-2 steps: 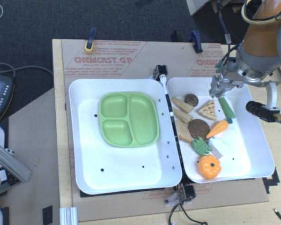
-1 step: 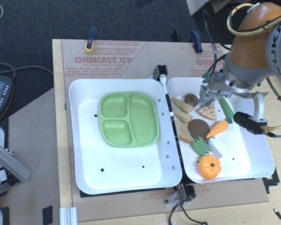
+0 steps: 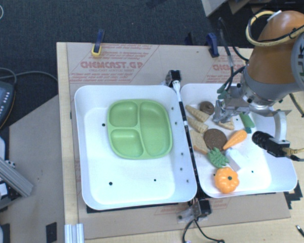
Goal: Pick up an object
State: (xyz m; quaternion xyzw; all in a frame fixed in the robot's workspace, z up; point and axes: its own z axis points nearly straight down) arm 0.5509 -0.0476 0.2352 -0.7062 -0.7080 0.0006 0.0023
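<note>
Here we see the gripper [image 3: 224, 116] low over the right bin [image 3: 278, 184], near that bin's far edge, with the grey arm [image 3: 273, 59] and its orange band reaching in above it. We cannot tell how the jaws stand, and nothing shows plainly between them.

The objects to pick lie clustered along the right bin's left side. Toward the far-left corner we find a baby corn cob [image 3: 197, 112] and a second one [image 3: 198, 125] just beside it, with a small brown round piece [image 3: 207, 107] nearer the far edge. A brown cookie-like disc [image 3: 214, 137] sits just below the gripper, touching a toy carrot [image 3: 234, 139] on its right. A green leafy piece [image 3: 218, 157] lies nearer us, and a small orange pumpkin [image 3: 226, 180] rests by the near edge. A green item [image 3: 247, 120] peeks out beside the gripper.

The left bin [image 3: 91, 176] carries a green divided plate [image 3: 140, 128] toward its far side.
</note>
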